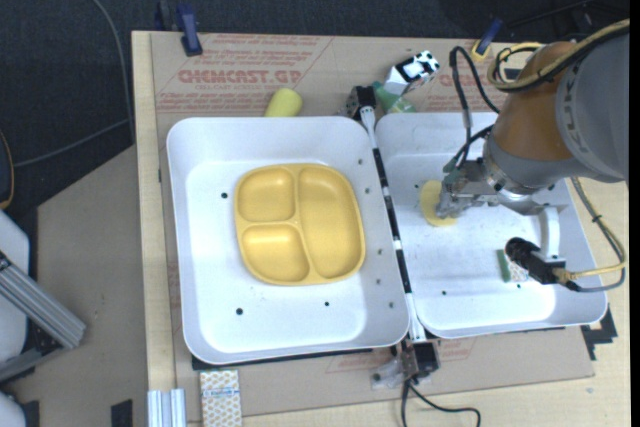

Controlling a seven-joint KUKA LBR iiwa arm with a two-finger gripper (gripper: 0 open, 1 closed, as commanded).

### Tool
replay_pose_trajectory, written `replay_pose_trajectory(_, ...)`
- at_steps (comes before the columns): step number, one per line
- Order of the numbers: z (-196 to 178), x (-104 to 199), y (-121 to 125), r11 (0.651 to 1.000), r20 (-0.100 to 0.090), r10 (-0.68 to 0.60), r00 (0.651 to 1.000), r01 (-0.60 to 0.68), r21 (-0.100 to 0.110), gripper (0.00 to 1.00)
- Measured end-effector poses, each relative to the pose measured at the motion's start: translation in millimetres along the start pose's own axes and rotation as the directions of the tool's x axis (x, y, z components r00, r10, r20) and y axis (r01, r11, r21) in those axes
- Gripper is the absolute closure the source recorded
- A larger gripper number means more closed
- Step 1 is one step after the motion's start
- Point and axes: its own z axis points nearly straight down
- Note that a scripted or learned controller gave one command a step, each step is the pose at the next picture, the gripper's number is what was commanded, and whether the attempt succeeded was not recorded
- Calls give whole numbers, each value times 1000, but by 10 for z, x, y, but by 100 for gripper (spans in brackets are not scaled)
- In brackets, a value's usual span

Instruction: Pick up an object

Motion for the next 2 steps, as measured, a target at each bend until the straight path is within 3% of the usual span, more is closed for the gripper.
replay_pose_trajectory(1,101,-406,-330,1000,1,0,1000,0,2,100)
replay_pose_trajectory(2,-328,-223,-810,1000,-1,-1,1000,1,2,100)
